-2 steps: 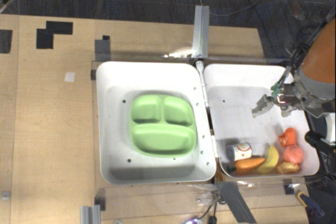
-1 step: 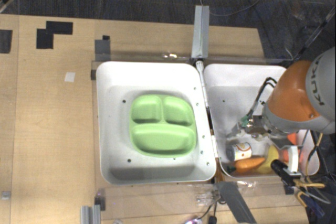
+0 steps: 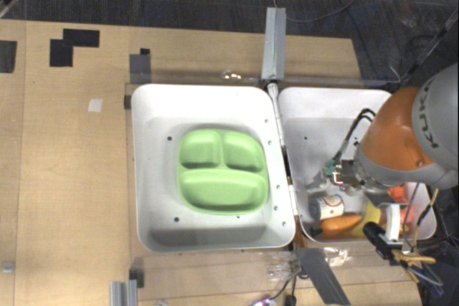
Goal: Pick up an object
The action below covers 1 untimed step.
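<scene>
My gripper [image 3: 336, 181] reaches down into the right bin [image 3: 315, 118], toward its front half, under the grey arm with the orange band [image 3: 393, 141]. Just in front of the gripper lies a small white and orange can-like object [image 3: 329, 208]. An orange carrot-shaped object [image 3: 341, 225] lies against the bin's front wall. A yellow object [image 3: 372, 214] and a red one [image 3: 398, 193] show partly from under the wrist. I see nothing held in the gripper.
The left bin [image 3: 150, 154] holds a green divided plate [image 3: 221, 170] at its middle. A grey metal post [image 3: 274, 43] stands behind the divider between the bins. Black cables run across the dark floor at the back.
</scene>
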Each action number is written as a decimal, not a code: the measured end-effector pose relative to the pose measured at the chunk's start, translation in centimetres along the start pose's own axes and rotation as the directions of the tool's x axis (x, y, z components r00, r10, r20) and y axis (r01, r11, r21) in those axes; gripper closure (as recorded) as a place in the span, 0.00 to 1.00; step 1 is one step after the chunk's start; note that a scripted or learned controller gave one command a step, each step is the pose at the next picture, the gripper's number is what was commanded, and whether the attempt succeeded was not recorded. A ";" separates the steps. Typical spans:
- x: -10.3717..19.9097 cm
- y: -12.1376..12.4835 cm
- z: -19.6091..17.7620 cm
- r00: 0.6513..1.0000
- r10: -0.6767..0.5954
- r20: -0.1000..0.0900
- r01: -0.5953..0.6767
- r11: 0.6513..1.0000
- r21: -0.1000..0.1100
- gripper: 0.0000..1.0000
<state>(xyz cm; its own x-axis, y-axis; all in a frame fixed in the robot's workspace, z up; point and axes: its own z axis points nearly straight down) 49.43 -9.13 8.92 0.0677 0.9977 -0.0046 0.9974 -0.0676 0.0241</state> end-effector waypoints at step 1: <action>5.9 2.0 -9.3 1.000 0.026 -0.004 -0.026 0.999 0.022 0.00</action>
<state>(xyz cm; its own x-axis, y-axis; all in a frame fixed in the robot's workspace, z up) 51.60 -3.28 18.22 0.0935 0.9956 0.0002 0.9956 -0.0935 0.0023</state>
